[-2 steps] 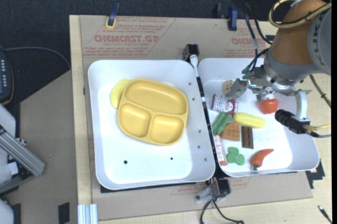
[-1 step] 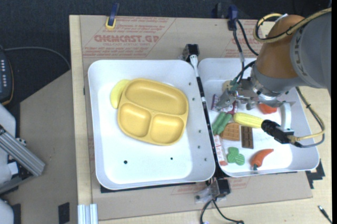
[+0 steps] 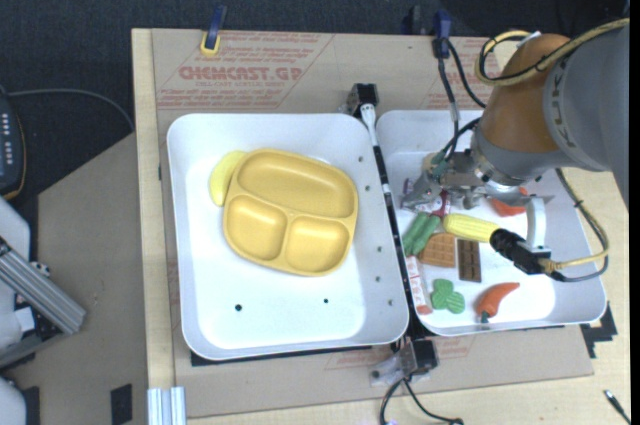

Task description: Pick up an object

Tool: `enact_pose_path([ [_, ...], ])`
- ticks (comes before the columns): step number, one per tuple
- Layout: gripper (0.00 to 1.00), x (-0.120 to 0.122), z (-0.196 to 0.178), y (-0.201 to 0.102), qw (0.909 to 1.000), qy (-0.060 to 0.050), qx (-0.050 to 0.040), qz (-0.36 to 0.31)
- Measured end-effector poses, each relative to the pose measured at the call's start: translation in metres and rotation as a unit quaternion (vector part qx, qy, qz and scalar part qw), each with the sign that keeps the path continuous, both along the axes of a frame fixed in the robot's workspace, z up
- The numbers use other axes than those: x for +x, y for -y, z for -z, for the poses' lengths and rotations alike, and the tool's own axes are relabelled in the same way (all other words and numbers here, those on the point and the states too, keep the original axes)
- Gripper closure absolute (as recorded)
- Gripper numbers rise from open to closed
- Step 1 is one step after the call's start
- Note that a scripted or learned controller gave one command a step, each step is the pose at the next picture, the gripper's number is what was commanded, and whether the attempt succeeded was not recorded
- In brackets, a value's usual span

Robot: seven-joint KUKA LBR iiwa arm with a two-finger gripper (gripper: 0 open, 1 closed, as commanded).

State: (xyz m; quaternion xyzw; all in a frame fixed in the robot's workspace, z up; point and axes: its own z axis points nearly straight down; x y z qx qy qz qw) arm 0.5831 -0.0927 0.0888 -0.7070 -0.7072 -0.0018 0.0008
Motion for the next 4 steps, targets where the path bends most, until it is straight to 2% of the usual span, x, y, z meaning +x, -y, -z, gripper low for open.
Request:
enact_pose_path([
  [1, 1.00, 0.003, -0.014, 0.002, 1.0000, 0.008, -0.0040, 0.001],
  [2, 1.00, 0.012, -0.065, 0.009, 1.0000, 0.001, -0.0025, 0.000],
  [3, 1.00, 0.018, -0.116, 0.019, 1.0000, 0.003, -0.0029, 0.000],
  [4, 1.00, 0.019, -0.137, 0.019, 1.0000, 0.002, -0.0025, 0.000],
])
